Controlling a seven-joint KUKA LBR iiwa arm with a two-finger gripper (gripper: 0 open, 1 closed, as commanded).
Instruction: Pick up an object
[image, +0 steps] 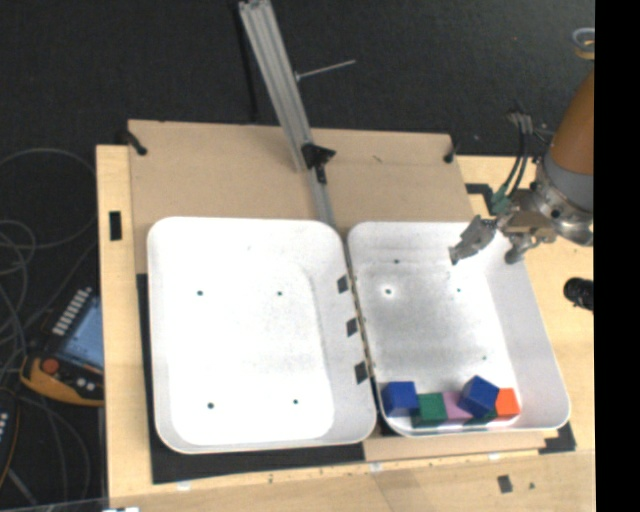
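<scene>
Several small blocks lie along the near wall of the right bin (520, 300): a blue block (400, 396), a green block (431, 408), a pink block (457, 407), a second blue block (481, 395) and an orange block (507, 402). My gripper (492, 246) hangs over the bin's far right corner, well away from the blocks. Its two fingers are spread apart with nothing between them.
The left bin (250, 330) sits beside the right one, joined by dark clips along the shared edge. A slanted metal rail (290, 110) rises from behind the bins. Cables and a handheld pendant (70, 345) lie off the bench at left.
</scene>
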